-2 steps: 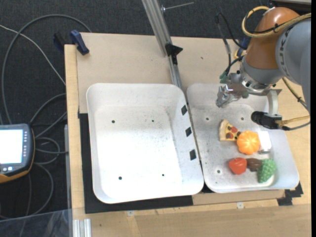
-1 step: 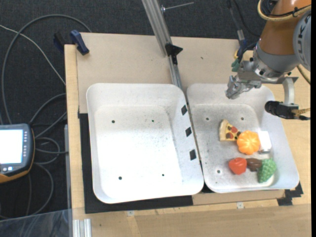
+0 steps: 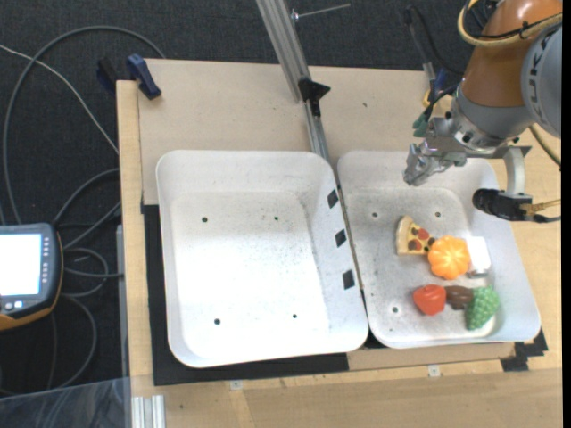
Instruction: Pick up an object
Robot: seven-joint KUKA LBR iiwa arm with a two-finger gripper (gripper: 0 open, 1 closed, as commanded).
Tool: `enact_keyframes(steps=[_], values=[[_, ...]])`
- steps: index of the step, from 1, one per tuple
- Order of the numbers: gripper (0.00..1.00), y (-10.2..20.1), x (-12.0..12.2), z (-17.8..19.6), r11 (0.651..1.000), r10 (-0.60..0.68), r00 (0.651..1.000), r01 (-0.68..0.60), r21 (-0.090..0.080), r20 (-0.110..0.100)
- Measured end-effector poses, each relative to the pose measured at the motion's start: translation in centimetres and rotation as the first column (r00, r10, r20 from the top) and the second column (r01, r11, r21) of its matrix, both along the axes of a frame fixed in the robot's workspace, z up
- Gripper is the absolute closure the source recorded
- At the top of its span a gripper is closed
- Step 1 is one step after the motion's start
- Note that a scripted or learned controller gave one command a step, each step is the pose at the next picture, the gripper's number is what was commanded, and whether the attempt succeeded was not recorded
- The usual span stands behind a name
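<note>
In the right bin [image 3: 384, 194] lie several toy foods: a pizza slice [image 3: 412, 237], an orange pumpkin [image 3: 449, 256], a red tomato [image 3: 429, 299], a brown piece [image 3: 459, 296], a green bunch [image 3: 483, 307] and a white block [image 3: 477, 254]. My gripper [image 3: 417, 173] hangs over the bin's far part, well above and behind the pizza slice. Nothing shows between its fingers, which look close together.
The left bin [image 3: 178, 203] sits beside the right one, with black clips [image 3: 340, 236] along the shared edge. A metal pole [image 3: 285, 43] slants up from the bench's back. A black fitting [image 3: 500, 203] juts at the right bin's rim.
</note>
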State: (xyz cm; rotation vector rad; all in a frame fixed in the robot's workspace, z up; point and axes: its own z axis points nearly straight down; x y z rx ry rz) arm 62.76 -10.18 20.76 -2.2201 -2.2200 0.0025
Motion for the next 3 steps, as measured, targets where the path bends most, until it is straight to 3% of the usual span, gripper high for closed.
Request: enact_keyframes(steps=[3], values=[[1.0, 17.2, -0.2, 2.0, 1.0, 0.009, 1.0, -0.009, 0.003, 0.004]])
